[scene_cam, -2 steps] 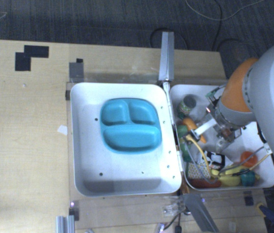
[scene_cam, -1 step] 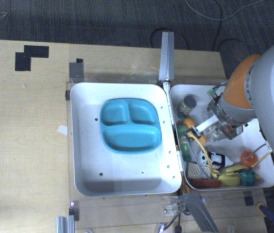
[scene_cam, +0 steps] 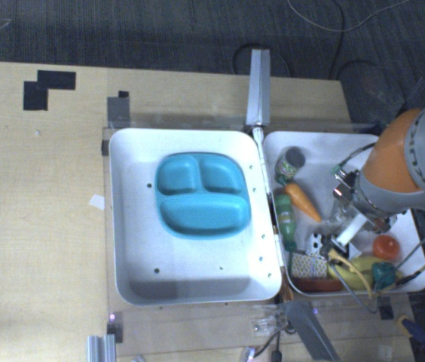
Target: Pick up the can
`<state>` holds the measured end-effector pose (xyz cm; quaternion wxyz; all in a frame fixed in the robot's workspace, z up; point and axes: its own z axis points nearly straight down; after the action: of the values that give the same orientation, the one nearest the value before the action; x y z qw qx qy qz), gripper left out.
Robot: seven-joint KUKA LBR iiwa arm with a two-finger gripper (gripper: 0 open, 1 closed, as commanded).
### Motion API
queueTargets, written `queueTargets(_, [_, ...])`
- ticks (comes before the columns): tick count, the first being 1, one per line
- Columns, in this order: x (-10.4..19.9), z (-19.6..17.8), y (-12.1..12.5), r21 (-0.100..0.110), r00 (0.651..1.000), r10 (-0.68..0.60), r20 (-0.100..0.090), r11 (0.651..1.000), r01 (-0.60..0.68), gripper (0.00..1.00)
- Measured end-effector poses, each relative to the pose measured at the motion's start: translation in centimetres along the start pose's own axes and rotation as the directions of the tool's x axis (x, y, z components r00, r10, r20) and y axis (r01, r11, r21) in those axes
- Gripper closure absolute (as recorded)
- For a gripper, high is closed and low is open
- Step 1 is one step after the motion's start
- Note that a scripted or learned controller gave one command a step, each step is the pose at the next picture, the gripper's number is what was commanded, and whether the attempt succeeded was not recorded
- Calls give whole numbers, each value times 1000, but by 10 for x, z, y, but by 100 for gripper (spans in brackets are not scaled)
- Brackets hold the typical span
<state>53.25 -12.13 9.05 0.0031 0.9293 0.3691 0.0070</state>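
Gripper (scene_cam: 329,236) well apart from the can (scene_cam: 294,159), carrot (scene_cam: 303,200) lying between them (clenched or released: cannot tell).

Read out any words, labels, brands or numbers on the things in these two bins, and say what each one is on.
Nothing here can be read as text.
can: label blurred, unreadable.
green bottle: label too small to read.
patterned packet: print blurred, no letters I can make out.
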Motion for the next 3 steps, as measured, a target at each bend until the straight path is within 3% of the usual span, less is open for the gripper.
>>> queueTargets(1, [-15, -63, -9, 10, 878, -479, 3, 878, 479, 100])
queueTargets(2, [4, -110, 50, 9, 956, -293, 5, 956, 293, 100])
queueTargets(3, [4, -110, 50, 9, 956, -292, 5, 956, 292, 0])
